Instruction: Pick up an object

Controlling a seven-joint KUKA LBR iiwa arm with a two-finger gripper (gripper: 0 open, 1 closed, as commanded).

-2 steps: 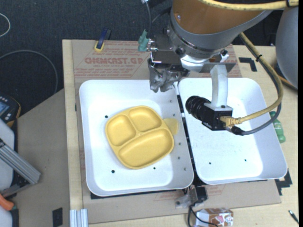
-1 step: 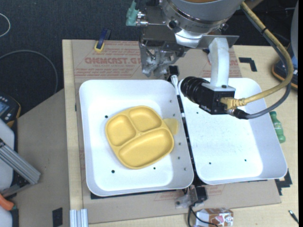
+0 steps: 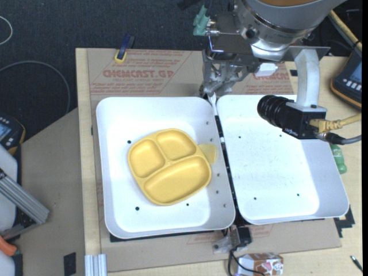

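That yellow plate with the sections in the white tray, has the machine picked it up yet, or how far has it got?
Not yet. The yellow divided plate lies flat in the left bin, with nothing gripping it. The end effector is at the far edge where the two bins meet, beyond the plate and not touching it. So nothing looks done. What is left: move over the plate, grip it and lift. The right bin plays no part so far.

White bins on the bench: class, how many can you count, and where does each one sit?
2. The left bin holds a yellow divided plate; the right bin sits beside it, their inner edges meeting at the middle, under the arm.
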